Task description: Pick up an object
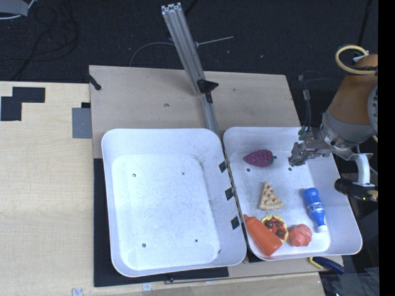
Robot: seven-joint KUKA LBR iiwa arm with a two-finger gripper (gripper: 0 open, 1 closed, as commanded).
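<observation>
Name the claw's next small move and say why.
Probably shift toward the purple grapes and lower onto them: the claw hovers in the right bin beside them, with nothing between its fingers, and they are the nearest item.

Five small toys in the right bin (345, 242): purple grapes (259, 158), pizza slice (269, 197), blue bottle (314, 207).

A metal rail (188, 54) slants over the bench (253, 97).

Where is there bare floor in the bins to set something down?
The left bin floor is bare wall to wall. In the right bin, a patch lies between the grapes and pizza slice. Its front is crowded: carrot, blue bottle, red ball.
</observation>
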